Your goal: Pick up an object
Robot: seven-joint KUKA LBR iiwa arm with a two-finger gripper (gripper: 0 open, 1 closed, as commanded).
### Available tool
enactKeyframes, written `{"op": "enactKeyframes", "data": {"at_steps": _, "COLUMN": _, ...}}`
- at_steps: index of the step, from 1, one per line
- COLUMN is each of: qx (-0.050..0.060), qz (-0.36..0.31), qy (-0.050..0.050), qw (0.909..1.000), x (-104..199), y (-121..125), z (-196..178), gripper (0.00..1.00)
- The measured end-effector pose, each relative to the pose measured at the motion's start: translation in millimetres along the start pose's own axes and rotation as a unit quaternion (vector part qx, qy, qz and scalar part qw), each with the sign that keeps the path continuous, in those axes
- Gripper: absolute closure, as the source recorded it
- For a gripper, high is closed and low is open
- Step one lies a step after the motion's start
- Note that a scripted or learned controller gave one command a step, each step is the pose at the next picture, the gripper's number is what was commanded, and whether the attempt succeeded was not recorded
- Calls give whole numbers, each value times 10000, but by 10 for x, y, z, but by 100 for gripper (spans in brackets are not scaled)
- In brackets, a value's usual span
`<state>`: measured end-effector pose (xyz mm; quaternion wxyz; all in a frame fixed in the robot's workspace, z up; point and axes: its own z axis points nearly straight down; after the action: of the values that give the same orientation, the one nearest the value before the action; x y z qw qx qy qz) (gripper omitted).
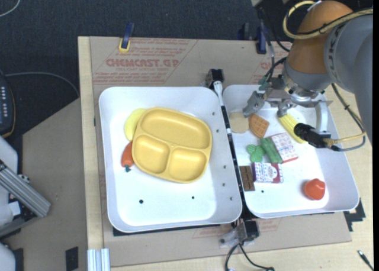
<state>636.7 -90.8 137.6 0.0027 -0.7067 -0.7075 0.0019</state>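
Open gripper [267, 103] hovers just above the cracker [258, 125]: light, stiff, brittle, best pinched across its flat edges.

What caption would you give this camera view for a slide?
KUKA arm's gripper hovers over right bin of toy food; yellow divided tray fills left bin.

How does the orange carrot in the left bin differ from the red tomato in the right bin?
The small orange toy carrot is elongated; the round red toy tomato is ball-shaped. The carrot lies tucked against the yellow divided plastic tray; the tomato sits apart from other items. Both rest on white bin floors, away from the arm.
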Motion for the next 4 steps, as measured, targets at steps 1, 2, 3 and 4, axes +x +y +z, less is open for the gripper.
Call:
{"op": "enactKeyframes", "data": {"at_steps": 1, "qx": -42, "qz": 11, "qy": 1, "qw": 10000, "x": 6, "y": 16, "z": 493, "gripper": 0}}
{"op": "enactKeyframes", "data": {"at_steps": 2, "qx": -78, "qz": 8, "qy": -5, "qw": 10000, "x": 6, "y": 36, "z": 351, "gripper": 100}}
{"op": "enactKeyframes", "data": {"at_steps": 3, "qx": -58, "qz": 12, "qy": -13, "qw": 10000, "x": -62, "y": 48, "z": -268, "gripper": 100}}
{"op": "enactKeyframes", "data": {"at_steps": 4, "qx": -67, "qz": 7, "qy": -14, "qw": 10000, "x": -109, "y": 72, "z": -715, "gripper": 100}}
